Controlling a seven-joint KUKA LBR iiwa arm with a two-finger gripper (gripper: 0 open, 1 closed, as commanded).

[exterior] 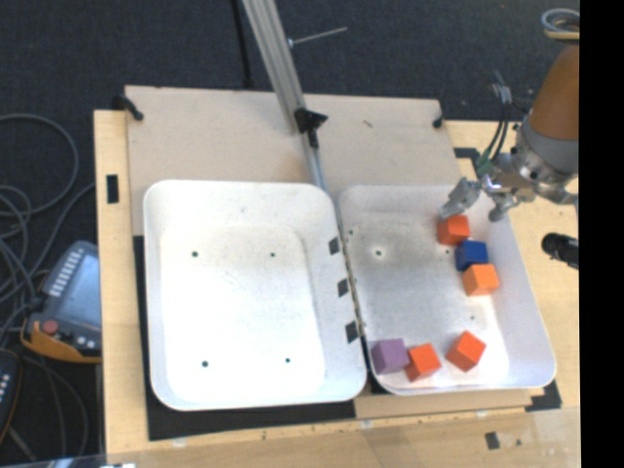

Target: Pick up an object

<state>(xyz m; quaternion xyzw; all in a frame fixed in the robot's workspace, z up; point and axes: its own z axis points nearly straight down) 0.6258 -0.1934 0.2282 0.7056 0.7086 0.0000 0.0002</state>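
Up top, small orange cube (pixel 452 230) sits below open jaws.

two bins (pixel 244 195) side by side, six blocks (pixel 452 229) in the right bin, gripper (pixel 480 201) above its far edge

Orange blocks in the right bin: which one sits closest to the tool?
The orange block at the top of the column by the bin's right side, directly above the blue block. It lies just below the tool; the other orange blocks sit farther down.

My arm (pixel 558 96) is cut off at the right edge; a handheld controller (pixel 66 300) leaves the left edge.
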